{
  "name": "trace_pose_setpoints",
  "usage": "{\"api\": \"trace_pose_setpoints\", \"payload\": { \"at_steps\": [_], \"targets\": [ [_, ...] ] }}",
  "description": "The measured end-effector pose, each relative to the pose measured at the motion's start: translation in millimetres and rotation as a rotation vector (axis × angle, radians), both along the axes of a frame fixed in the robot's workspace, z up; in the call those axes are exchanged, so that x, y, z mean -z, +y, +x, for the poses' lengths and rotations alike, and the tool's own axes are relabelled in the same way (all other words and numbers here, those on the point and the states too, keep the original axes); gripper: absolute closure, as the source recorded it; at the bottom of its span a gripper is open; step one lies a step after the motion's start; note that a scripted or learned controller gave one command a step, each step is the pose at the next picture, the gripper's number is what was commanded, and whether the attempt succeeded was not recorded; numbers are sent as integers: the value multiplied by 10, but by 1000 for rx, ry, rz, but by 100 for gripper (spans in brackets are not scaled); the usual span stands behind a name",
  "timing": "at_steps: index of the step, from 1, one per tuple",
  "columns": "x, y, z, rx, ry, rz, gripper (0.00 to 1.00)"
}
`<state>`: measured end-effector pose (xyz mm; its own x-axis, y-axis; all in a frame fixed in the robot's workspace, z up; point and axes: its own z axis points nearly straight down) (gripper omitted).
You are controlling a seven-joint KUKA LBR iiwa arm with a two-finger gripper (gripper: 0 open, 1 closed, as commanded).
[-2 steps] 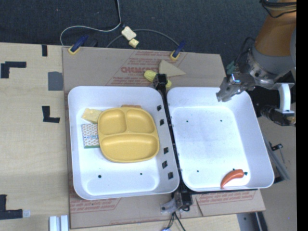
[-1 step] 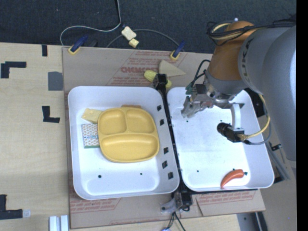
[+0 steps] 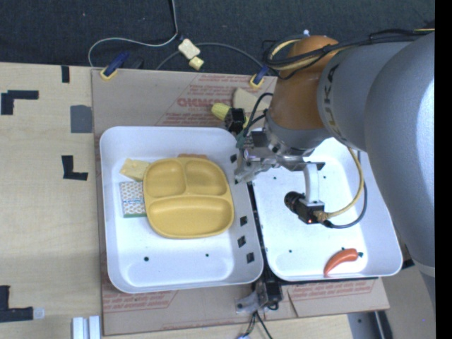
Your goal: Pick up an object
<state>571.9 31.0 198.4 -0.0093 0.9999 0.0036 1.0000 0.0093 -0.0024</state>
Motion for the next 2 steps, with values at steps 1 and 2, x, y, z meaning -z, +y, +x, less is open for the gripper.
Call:
{"api": "trace_pose_setpoints", "payload": {
  "at_steps": [1,2],
  "targets": [
    [-184,-906,188,15,-4,-7,100],
    [164,-597,42,8,2,-4,100]
  ]
}}
